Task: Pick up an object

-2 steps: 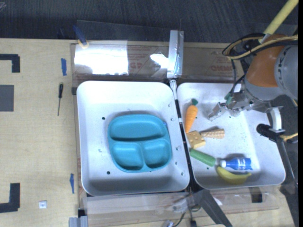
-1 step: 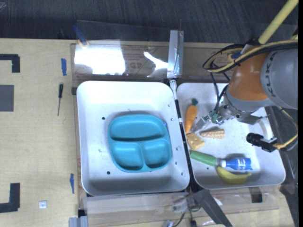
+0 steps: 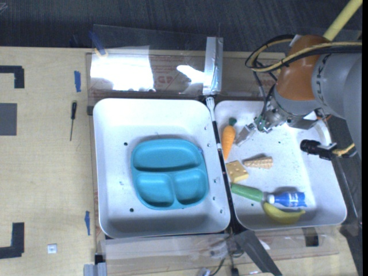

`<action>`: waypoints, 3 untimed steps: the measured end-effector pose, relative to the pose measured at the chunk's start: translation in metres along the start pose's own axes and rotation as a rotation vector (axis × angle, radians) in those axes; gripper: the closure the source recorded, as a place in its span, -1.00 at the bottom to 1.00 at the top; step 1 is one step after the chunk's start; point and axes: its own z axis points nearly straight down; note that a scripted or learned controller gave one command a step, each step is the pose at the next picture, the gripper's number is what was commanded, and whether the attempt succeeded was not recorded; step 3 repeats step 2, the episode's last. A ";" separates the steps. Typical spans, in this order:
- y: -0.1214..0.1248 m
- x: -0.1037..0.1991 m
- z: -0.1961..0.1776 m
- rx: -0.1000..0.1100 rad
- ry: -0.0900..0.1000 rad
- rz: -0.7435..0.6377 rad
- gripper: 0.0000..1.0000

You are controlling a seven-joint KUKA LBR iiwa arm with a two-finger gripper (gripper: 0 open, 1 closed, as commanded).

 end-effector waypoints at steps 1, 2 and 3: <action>-0.068 0.024 -0.001 -0.004 0.000 0.183 -1.00; -0.121 0.018 -0.001 -0.002 0.002 0.531 -1.00; -0.121 0.018 -0.001 -0.002 0.002 0.531 -1.00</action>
